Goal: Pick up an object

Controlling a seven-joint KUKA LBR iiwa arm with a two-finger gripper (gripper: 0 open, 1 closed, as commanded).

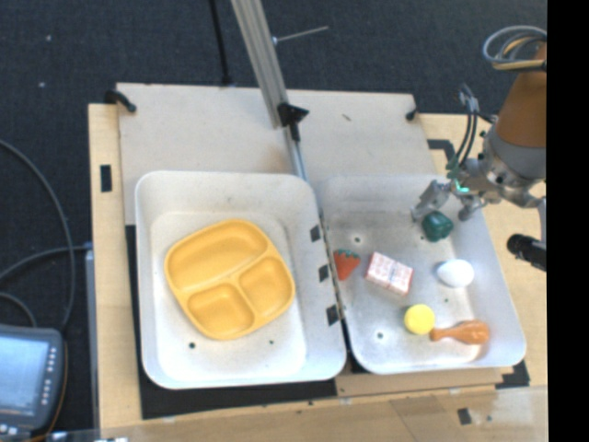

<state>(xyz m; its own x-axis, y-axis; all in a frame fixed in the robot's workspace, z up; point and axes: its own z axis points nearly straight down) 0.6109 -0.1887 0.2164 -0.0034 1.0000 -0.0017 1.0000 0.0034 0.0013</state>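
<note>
My gripper hangs over the far right part of the right bin, its two fingers spread open. A small dark green object lies on the bin floor just in front of the fingertips, not gripped. Further objects rest in the same bin: a red strawberry by the left wall, a pink and white box, a white egg, a yellow ball and an orange carrot-like piece near the front rim.
The left bin holds a yellow divided plate. A slanted metal post rises behind the bins. Cables hang beside the wrist at the right edge.
</note>
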